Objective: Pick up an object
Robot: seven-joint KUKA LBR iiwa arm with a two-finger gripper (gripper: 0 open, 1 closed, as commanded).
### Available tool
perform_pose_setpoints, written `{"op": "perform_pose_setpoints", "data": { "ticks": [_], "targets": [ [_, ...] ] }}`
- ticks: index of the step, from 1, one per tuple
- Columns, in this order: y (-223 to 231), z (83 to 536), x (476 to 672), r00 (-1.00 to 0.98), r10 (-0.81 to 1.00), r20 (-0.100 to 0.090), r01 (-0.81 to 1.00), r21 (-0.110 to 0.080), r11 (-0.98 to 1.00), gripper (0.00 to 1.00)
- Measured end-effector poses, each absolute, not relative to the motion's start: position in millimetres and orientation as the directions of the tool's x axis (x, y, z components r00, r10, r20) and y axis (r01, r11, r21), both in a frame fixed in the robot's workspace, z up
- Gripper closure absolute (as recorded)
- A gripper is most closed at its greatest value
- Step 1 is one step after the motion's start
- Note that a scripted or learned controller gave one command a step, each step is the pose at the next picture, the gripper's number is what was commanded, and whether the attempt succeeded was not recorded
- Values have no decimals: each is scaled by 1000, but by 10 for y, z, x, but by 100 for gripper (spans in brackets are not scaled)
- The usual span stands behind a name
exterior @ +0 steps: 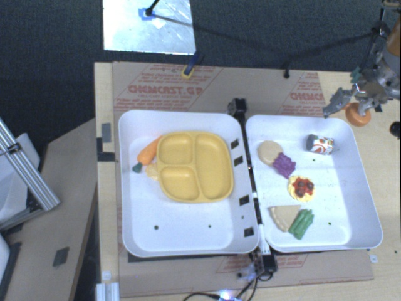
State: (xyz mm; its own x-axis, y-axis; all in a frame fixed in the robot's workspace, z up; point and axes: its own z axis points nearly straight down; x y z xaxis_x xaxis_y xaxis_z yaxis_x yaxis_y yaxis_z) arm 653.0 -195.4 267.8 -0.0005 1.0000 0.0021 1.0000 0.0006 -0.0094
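End effector [343, 103], fingers' state unclear, hangs up-right of the can [321, 144].

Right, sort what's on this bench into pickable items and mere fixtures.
Pickable:
small white and red can
purple grape bunch
beige flat cookie
little pizza with red topping
green bumpy vegetable
tan wedge slice
orange carrot

Fixtures:
yellow divided plastic tray
two shallow white bins
silver foil sheet

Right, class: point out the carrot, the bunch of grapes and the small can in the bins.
carrot [149, 150], camera view, middle of its orange body.
bunch of grapes [284, 165], camera view, centre of the purple cluster.
small can [321, 144], camera view, its side label.
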Motion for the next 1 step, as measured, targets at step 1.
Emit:
{"op": "perform_pose_setpoints", "data": {
  "ticks": [1],
  "targets": [
    [-1947,2756,6551,-3,1000,-1,1000,2,3,0]
  ]
}}
